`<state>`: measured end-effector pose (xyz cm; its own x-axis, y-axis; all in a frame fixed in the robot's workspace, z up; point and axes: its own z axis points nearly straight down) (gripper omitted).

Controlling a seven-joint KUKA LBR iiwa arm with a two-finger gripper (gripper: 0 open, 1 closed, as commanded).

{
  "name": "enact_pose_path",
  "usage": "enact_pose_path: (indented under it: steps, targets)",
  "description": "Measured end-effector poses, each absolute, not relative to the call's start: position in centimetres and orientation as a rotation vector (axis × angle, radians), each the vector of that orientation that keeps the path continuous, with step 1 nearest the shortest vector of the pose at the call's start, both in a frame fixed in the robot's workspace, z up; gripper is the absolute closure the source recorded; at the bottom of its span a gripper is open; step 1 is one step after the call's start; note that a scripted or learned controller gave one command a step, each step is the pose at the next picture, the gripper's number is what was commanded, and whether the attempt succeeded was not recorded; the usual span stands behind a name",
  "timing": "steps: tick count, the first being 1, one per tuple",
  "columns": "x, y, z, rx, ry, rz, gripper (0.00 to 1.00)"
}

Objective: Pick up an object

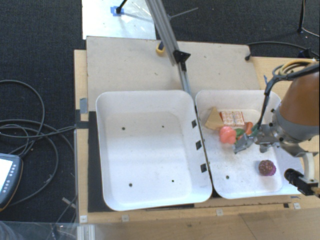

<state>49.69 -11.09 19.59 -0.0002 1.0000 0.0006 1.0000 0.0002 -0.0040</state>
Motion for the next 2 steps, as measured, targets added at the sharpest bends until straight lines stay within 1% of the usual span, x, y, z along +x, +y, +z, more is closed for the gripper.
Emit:
enact_pose_path:
  steps: [1, 2]
  targets:
    - [49.9, -12.1, 14.2, -2.220, -2.218, 0.004, 0.00]
    - [49.8, -12.1, 9.0, -2.219, -2.218, 0.003, 0.00]
